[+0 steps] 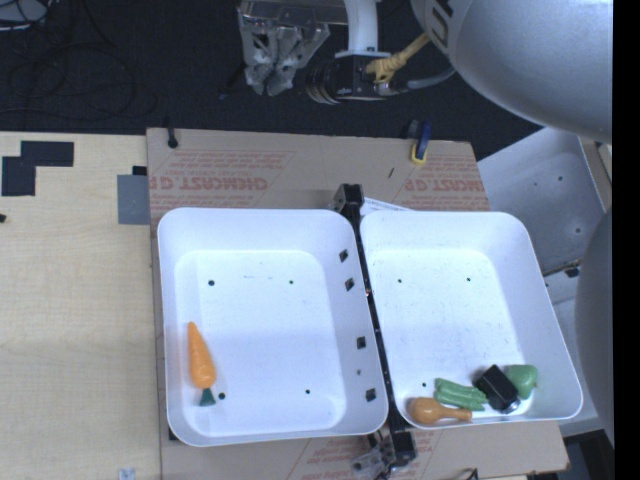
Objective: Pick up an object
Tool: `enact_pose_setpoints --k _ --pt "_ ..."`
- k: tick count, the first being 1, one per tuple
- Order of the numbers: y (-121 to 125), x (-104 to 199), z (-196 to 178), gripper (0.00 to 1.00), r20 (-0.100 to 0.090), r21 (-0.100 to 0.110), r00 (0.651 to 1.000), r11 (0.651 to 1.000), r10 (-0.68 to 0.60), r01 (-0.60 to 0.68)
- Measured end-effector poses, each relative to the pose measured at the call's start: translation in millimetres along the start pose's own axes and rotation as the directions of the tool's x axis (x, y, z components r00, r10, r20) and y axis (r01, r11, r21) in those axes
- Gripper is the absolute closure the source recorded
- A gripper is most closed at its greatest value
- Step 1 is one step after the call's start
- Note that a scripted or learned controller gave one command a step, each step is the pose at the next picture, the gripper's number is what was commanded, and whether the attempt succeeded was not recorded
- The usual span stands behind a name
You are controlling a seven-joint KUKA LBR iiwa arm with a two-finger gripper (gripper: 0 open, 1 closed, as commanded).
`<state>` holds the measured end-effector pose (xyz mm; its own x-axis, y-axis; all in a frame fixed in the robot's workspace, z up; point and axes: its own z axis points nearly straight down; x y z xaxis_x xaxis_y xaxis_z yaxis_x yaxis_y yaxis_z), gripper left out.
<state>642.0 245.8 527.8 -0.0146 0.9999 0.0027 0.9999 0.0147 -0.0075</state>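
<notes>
The arm [530, 38] bulks largest, a grey mass entering over the tabletop's far right corner and reaching left along the far edge. Carried this high and this far back, it leaves both bins unobstructed, which I judge a waiting or surveying posture rather than a reach.

The tabletop [70, 298] is pale wood, with a brown cardboard sheet [300, 173] laid on it under the bins, probably to protect the surface or keep them from sliding.

The two white bins sit side by side and touching along a dark hinge-like strip. The left bin [260, 238] holds one item; the right bin [450, 238] holds a small cluster pushed into its near right corner.

The tool [280, 53] hangs beyond the tabletop's far edge, above the dark floor, well apart from every object. Nothing sits between its fingers; whether they are spread or pressed together I cannot tell, since they blur into the mechanism.

The candidates, by size: an orange carrot [201, 360] lies alone near the left bin's near left corner, close to the wall. In the right bin, a green pod-like piece [460, 394], a small black block [497, 387] resting against a green rounded item [523, 376], and an orange pear-shaped piece [436, 411] crowd together against the near wall.

I judge the carrot the easier pick, since it lies isolated, though the nearby wall may limit the approach.
</notes>
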Motion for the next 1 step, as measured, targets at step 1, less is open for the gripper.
enact_pose_setpoints --k 1 --pt "1.3 -51.5 114.4 1.0 0.009 0.008 1.0 1.0 0.019 -0.019"
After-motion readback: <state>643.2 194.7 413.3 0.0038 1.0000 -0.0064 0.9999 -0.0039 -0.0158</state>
